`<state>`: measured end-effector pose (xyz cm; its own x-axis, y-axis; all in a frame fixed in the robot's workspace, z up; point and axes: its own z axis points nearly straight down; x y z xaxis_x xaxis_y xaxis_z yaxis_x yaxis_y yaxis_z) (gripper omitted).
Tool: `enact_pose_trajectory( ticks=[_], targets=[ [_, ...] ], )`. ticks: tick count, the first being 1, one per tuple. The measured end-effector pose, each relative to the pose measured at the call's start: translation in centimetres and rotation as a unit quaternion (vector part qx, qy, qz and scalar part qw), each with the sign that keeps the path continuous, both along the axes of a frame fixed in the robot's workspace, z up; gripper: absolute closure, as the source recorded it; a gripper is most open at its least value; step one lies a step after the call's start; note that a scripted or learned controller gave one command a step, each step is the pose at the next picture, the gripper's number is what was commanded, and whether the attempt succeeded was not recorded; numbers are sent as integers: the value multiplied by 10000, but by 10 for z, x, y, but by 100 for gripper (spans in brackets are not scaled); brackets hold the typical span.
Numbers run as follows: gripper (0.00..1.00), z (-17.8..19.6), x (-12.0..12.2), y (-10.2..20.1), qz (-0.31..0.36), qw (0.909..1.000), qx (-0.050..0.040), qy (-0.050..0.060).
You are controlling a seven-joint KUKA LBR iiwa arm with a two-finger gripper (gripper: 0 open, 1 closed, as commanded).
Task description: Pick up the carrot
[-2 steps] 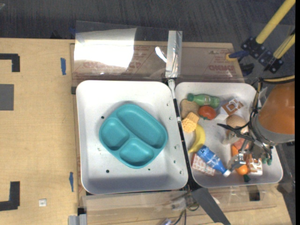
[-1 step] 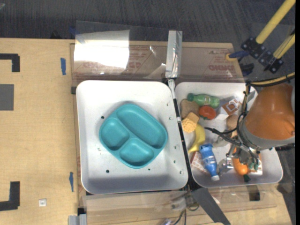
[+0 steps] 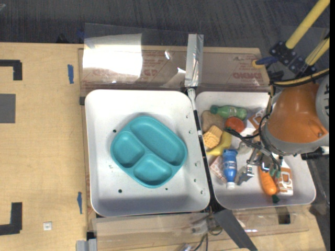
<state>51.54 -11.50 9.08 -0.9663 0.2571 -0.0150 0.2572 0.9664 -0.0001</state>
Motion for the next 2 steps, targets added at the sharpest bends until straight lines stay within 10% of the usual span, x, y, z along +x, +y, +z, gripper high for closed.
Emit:
enact_pose_trajectory(
  ticks=[1, 2],
  targets=[
    [0, 0, -31, -38, 87, 10000, -4, -11],
    [100, 13, -26, -39, 96, 9999, -28, -100]
  ],
)
